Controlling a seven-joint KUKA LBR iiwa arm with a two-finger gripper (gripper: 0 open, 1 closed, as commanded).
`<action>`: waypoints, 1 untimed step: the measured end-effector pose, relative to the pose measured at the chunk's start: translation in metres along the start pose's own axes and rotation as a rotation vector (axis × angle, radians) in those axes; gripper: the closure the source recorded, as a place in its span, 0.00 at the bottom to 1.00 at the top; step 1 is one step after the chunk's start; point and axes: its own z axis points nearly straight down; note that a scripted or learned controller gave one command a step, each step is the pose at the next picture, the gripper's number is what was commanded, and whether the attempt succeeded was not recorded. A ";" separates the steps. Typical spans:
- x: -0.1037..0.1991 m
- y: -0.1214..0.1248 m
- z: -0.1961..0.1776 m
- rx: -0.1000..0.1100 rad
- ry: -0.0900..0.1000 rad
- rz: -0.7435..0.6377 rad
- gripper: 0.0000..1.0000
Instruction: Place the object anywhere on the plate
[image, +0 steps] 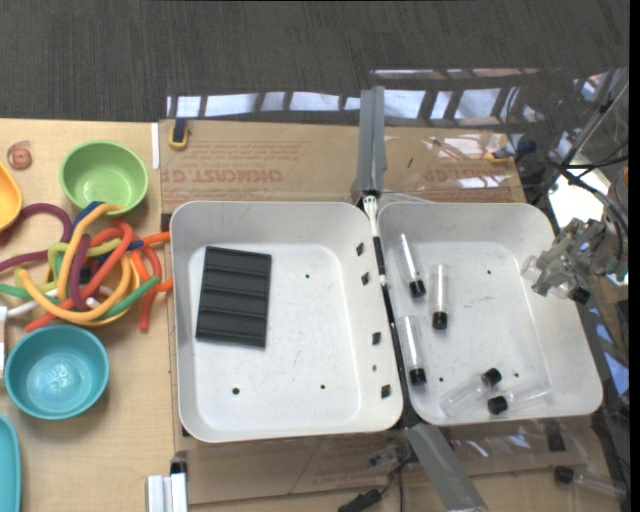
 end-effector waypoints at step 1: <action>0.051 -0.029 0.054 0.000 0.005 -0.131 1.00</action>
